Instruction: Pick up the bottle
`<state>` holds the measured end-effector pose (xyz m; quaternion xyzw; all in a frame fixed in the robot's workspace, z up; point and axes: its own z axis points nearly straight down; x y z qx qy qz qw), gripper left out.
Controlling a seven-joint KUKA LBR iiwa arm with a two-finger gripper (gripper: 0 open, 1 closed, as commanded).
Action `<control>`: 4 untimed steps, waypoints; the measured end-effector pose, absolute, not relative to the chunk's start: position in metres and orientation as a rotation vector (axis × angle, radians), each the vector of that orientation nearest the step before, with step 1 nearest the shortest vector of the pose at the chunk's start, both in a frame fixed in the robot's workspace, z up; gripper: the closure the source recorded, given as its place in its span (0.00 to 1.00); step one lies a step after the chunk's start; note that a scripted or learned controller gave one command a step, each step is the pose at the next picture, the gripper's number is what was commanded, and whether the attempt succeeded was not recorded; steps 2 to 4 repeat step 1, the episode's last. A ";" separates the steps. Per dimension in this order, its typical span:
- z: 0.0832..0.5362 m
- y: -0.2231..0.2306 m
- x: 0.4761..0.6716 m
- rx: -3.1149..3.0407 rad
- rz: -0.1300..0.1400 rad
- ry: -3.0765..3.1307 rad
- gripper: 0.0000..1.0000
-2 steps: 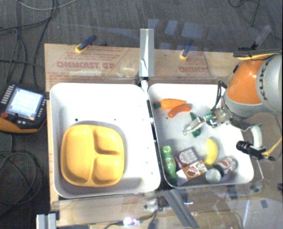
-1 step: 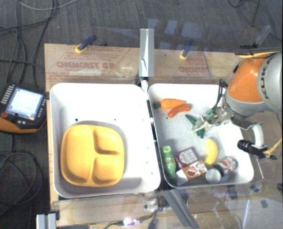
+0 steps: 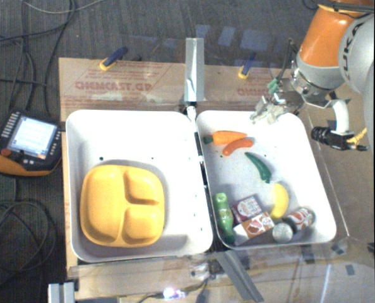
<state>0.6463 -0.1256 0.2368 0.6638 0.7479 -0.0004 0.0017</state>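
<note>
The pincer (image 3: 269, 109) hovers with nothing in it at the right bin's (image 3: 314, 163) far edge, how wide I cannot tell, so it should travel to the near-left corner where the green bottle (image 3: 223, 216) lies beside the cartons (image 3: 254, 216), closing across its body.

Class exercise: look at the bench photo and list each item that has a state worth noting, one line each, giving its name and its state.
Green bottle: lying on its side by the right bin's left wall.
Soda can: lying on its side, bottom right corner.
Yellow divided plate: right way up in the left bin.
Carrot: lying flat near the far wall.
Green pepper: lying flat.
Gripper: hovering over the right bin's far edge.
Handheld screen: lit.
</note>
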 end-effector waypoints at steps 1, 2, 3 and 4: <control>0.235 -0.127 0.645 2.086 -0.007 2.347 0.00; 0.235 -0.127 0.645 2.086 -0.007 2.347 0.00; 0.235 -0.127 0.645 2.086 -0.007 2.347 0.00; 0.235 -0.127 0.645 2.086 -0.007 2.347 0.00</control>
